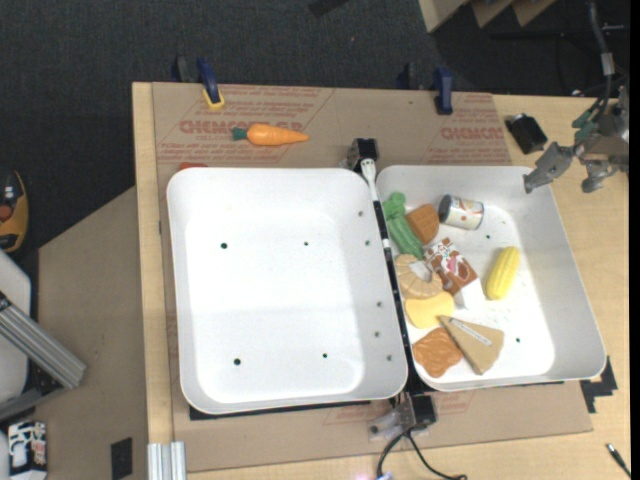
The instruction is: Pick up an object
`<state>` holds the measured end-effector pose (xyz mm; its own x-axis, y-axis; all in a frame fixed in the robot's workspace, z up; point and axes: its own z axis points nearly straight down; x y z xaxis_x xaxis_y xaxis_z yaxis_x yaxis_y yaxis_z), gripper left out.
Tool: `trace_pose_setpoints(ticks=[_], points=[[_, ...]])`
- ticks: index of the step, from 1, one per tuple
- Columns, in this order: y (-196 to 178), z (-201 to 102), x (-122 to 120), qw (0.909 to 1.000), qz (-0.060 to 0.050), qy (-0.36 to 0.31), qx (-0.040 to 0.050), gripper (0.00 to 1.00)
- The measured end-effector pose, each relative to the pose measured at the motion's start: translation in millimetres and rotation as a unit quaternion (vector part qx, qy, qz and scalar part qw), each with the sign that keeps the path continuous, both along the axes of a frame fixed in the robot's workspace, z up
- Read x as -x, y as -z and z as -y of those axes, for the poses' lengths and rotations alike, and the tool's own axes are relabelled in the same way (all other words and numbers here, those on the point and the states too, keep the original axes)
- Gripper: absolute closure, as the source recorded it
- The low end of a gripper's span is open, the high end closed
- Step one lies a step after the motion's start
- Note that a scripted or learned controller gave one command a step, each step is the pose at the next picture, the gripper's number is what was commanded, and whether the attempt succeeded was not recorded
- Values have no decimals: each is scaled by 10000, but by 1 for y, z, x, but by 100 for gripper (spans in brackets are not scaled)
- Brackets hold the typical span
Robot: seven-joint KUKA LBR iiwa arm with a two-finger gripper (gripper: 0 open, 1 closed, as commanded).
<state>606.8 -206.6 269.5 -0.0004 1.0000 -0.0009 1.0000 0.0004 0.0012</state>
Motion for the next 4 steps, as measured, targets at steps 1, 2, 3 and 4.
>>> trace_pose_setpoints(ticks=[1,2,3,4], points=[[149,-49,28,10000,-72,-10,-36,0],[165,-78,37,9999,111,15,27,0],[74,-108,-6,10000,64,-24,5,0],[172,-112,18,10000,20,-1,2,0]])
